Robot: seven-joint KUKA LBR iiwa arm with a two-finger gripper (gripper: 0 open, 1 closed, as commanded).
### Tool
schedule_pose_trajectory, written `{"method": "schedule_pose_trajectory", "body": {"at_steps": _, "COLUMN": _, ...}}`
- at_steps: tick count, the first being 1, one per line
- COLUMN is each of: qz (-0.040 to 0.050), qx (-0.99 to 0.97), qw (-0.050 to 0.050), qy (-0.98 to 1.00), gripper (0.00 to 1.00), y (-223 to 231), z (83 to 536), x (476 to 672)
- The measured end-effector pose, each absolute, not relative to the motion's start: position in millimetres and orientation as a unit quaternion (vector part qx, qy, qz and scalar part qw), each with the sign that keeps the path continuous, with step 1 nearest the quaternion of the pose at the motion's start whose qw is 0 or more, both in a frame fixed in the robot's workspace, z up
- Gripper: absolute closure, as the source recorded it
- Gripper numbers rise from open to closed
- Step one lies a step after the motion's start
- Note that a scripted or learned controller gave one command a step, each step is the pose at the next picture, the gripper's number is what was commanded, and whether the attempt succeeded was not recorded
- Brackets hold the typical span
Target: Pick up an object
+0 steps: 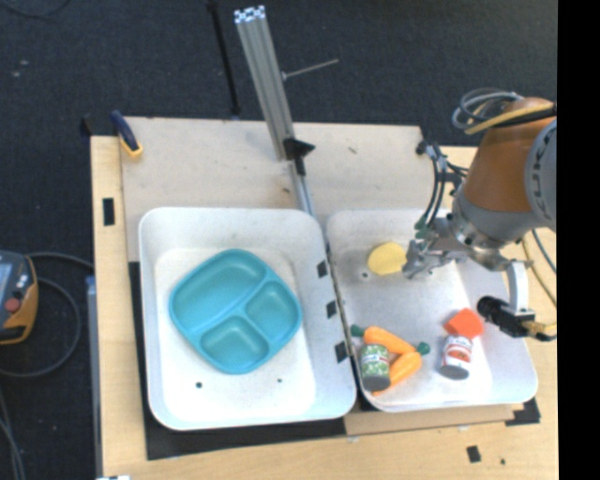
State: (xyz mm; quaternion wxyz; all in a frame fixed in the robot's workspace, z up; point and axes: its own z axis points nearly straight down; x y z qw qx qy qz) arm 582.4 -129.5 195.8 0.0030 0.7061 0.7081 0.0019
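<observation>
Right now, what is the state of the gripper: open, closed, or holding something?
Gripper: cannot be told. It sits low in the right bin, right beside the yellow object; no object shows between its fingers.

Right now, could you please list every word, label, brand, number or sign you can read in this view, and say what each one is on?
No text here can be read.
Small can in the right bin: green label, print too blurred to read.
Bottle with orange cap: white label with red marks, too small to read.
Checkered black-and-white marker atop the metal post: a pattern, no letters.
Yellow device at the left edge: red button, nothing legible.
</observation>
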Motion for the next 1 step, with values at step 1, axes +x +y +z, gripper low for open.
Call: {"method": "schedule_pose_trajectory", "body": {"at_steps": 1, "qz": 0.0026, "qx": 0.706, "qw": 0.003, "qy": 0.708, "gripper": 1.00, "y": -123.4, "z": 253.4, "x": 577.6}}
